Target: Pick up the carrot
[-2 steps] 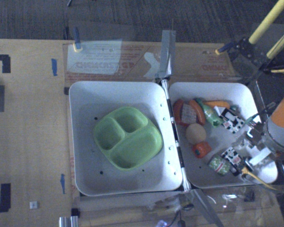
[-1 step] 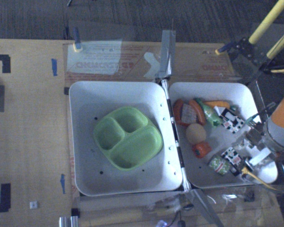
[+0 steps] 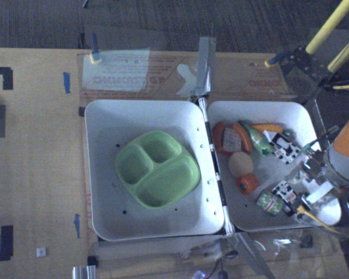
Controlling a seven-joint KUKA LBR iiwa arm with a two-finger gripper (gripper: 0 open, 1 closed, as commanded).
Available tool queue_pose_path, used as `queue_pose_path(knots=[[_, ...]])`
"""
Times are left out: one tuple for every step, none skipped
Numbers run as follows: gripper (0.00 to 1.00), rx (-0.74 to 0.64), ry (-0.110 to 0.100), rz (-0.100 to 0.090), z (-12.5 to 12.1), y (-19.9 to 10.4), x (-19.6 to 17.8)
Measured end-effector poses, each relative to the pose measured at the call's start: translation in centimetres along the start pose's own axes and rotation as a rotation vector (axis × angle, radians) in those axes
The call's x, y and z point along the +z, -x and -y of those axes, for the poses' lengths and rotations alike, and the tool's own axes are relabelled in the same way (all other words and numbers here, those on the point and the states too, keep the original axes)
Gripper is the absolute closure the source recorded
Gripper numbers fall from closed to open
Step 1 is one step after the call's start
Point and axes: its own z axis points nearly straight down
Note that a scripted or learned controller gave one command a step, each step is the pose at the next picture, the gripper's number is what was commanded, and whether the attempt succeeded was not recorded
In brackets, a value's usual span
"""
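The carrot (image 3: 243, 136), an orange tapered piece, lies at the back left of the right bin (image 3: 267, 108). It rests between a red-orange item (image 3: 221, 137) and a green piece (image 3: 259, 142). My gripper (image 3: 286, 170) hovers in the right half of that bin, to the right of the carrot and apart from it. It is open wide. One black-and-white marked finger (image 3: 287, 147) is near the green piece and the other finger (image 3: 285, 193) is toward the front. Only bare bin floor lies between them.
A beige ball (image 3: 241, 163), a red tomato-like item (image 3: 248, 183) and a green packet (image 3: 269, 203) lie in the right bin. A thin orange strip (image 3: 269, 128) sits at its back. The left bin (image 3: 104, 173) holds a green divided plate (image 3: 157, 168).
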Motion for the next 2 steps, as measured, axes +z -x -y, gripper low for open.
queue_pose_path(knots=[[0.00,0.000,0.000,0.000,0.00,0.00,0.00],[0.00,0.000,0.000,0.000,0.00,0.01,0.00]])
